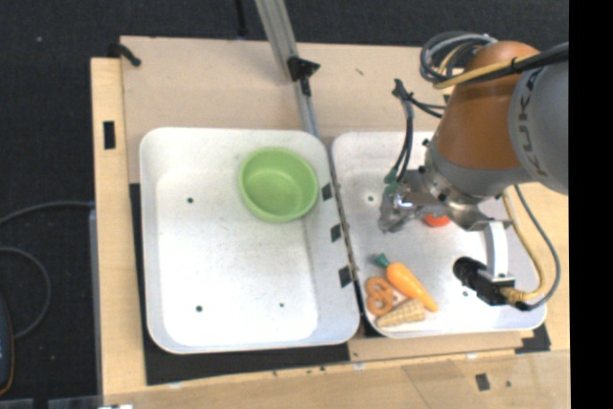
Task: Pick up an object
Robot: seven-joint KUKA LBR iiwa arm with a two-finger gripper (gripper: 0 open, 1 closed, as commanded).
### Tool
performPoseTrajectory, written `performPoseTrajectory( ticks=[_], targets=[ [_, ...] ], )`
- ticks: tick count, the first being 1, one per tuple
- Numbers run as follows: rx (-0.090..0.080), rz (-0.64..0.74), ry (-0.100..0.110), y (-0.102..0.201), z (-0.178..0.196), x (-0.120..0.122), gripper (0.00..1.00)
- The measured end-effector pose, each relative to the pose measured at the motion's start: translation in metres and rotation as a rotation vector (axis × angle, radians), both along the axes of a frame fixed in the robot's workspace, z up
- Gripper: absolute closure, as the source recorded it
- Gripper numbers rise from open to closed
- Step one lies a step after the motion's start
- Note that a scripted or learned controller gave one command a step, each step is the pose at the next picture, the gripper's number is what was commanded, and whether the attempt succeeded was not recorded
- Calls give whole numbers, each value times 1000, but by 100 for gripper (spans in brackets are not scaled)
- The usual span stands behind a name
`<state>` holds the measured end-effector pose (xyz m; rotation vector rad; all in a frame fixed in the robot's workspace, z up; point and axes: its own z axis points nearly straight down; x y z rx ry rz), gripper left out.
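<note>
— How far has it got with picking something up?
— Not far, I'd say. Nearest us, in the right bin, the carrot lies at the front edge, touching the pretzel and a cone-shaped piece.
— And the tool?
— Further back from the carrot, low over the bin floor. I can't tell whether it's wide or narrow; nothing shows in it. Something orange-red sits just beside it.
— Beyond?
— A green bowl, left of the carrot and further back; the grasp is all to do
</note>
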<state>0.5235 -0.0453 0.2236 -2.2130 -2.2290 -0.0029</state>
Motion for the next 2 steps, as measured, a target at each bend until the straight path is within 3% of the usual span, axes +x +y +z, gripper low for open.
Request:
performPoseTrajectory(
  ticks=[2],
  targets=[
    [1,1,2,92,10,-20,100]
  ],
)
